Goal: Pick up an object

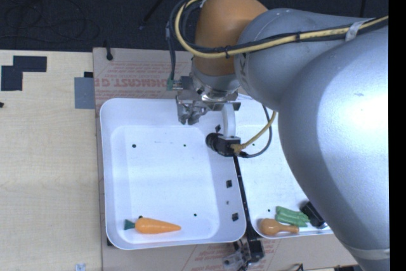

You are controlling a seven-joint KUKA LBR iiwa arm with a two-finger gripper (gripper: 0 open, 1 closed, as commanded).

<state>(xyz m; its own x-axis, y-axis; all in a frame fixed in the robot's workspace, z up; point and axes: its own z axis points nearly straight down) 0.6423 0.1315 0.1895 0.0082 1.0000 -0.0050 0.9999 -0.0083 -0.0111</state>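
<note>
Nearest you, along the bottom edge, a small dark metal fitting (244, 255) sits on the desk (44, 155) just below the gap between the two bins; it is partly cut off and too small to read. Just above it, in the left bin (111, 136), a toy carrot (155, 225) lies flat along the near wall, green stub pointing left, orange tip pointing right. It lies alone, well apart from the claw.

To the right, you see only a slice of the right bin (266, 184), because the grey arm (336, 136) covers most of it. In its near corner a green piece (292, 216) rests just above a tan pear-shaped item (276, 227), the two touching or nearly so. A black object (313, 214) pokes out beside them, its far end hidden under the arm, so you cannot tell what it is.

Further back, the claw (190, 112) hangs over the far edge of the left bin, under the orange band (225, 19). Its fingers look small and dark against the white wall; you cannot tell whether they are spread or closed, though nothing seems to sit between them. A black part with a yellow cable (222, 143) hangs just beside the divide between the bins.

Beyond the bins, a brown cardboard sheet (136, 76) with reversed red print runs under them, and the rear is dark with faint cables.
</note>
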